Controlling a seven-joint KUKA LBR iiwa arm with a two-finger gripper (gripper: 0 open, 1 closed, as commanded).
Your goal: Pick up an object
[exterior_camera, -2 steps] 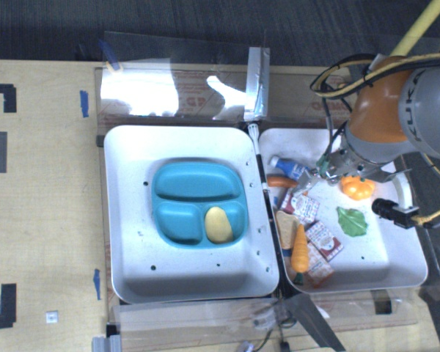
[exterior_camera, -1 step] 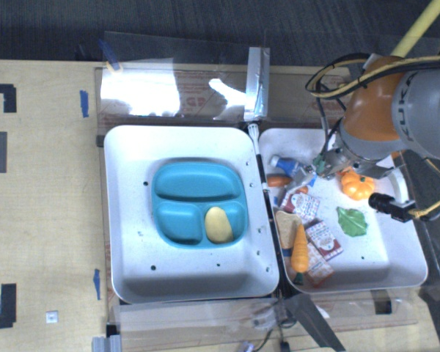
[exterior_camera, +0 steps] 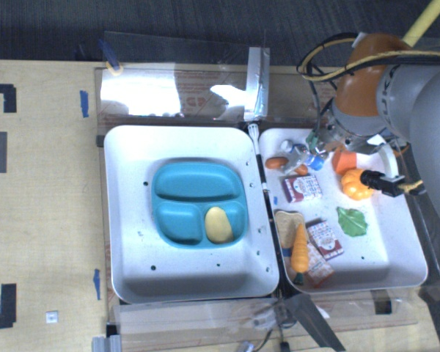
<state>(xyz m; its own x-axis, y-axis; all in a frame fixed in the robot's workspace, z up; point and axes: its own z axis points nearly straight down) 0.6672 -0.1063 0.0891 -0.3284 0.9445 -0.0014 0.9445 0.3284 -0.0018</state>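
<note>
My gripper (exterior_camera: 317,147) reaches down into the back of the right bin (exterior_camera: 407,266), under the grey arm with its orange band (exterior_camera: 367,79). It sits among small items: a reddish-brown piece (exterior_camera: 277,163) to its left and a red-and-white packet (exterior_camera: 302,188) just in front. An orange toy fruit (exterior_camera: 356,185) lies to its right. A green leaf (exterior_camera: 352,221), a carrot (exterior_camera: 300,249) and a second red-and-white packet (exterior_camera: 326,240) lie nearer the front. The wrist hides the gripper's tips.
The left bin (exterior_camera: 125,196) holds a blue divided tray (exterior_camera: 198,185) with a yellow oval object (exterior_camera: 218,224) in its front right compartment. A metal divider (exterior_camera: 256,86) and a clear panel (exterior_camera: 176,79) stand behind the bins. Cables (exterior_camera: 330,57) loop above the arm.
</note>
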